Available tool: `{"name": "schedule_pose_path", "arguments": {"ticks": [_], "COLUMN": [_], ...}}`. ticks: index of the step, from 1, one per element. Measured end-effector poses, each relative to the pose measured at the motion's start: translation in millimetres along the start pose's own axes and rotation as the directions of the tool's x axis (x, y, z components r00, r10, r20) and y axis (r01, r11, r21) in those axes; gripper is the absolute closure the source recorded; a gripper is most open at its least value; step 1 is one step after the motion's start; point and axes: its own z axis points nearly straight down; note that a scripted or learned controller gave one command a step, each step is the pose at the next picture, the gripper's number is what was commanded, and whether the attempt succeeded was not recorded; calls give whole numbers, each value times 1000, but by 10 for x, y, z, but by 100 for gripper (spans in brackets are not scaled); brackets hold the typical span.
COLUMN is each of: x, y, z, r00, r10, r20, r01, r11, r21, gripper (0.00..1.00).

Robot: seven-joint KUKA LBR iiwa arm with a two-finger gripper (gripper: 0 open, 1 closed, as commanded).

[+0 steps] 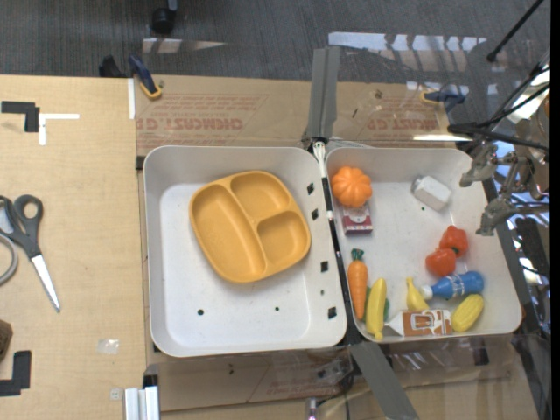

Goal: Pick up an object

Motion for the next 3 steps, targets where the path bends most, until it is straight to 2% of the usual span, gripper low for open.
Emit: {"name": "schedule_pose_path", "arguments": {"ticks": [1, 2, 3], "x": [279, 925, 815], "y": [5, 23, 518], "z": [1355, 1273, 1345], "r00": [996, 988, 968], "r10": [91, 151, 249], "r20": [2, 32, 8], "r01": [-91, -151, -249], "r11": [996, 989, 968], "r21": [1, 0, -1], "gripper": [0, 0, 0]}}
